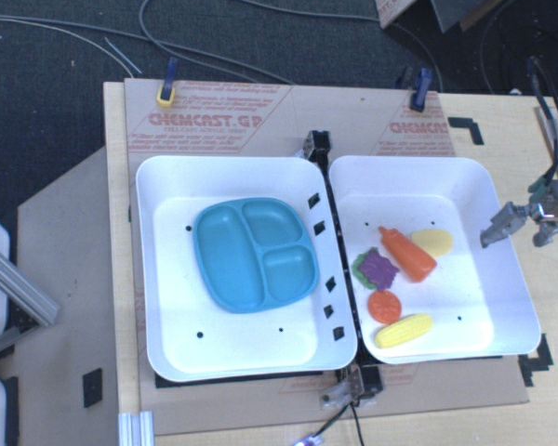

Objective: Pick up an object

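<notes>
Camera view: toy carrot (409, 253) lies well left of fingers (496, 231).

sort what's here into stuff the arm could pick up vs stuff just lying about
For the job:
- orange carrot
- yellow lemon
- purple toy
- red tomato
- yellow corn
- gripper

Lying about:
- blue divided plate
- clamps
- cables

In the right bin (502, 277) lie an orange bottle (408, 253), a yellow lemon (432, 242), purple grapes (378, 268), a red tomato (384, 306) and yellow corn (405, 329), clustered close together.
</notes>
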`<state>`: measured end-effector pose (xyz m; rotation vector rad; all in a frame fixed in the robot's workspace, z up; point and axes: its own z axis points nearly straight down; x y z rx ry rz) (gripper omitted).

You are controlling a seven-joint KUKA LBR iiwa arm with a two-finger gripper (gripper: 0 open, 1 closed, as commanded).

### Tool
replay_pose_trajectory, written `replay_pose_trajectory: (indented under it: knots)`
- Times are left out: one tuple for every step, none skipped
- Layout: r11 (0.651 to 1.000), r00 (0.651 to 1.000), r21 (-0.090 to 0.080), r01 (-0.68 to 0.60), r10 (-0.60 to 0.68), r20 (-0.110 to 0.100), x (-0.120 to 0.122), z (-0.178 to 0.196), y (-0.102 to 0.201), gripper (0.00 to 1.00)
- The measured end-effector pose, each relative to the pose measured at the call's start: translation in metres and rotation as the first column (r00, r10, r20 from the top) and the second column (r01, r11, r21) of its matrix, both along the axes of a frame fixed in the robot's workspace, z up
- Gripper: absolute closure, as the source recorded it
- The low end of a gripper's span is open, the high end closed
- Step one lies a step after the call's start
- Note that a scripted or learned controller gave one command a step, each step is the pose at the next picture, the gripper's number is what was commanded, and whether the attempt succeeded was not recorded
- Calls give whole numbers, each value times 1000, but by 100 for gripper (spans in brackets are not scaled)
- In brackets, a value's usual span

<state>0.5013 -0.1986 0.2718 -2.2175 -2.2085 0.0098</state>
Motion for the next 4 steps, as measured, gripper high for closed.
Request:
replay_pose_trajectory:
  knots:
    - [1000,1000,-4,-4,4,12,2,6,1,0]
    - [1000,1000,-1,-4,4,6,4,-57,1,0]
    - [1000,1000,-1,-4,4,8,0,-100,5,0]
    - [1000,1000,-1,-4,4,7,3,-160,0,0]
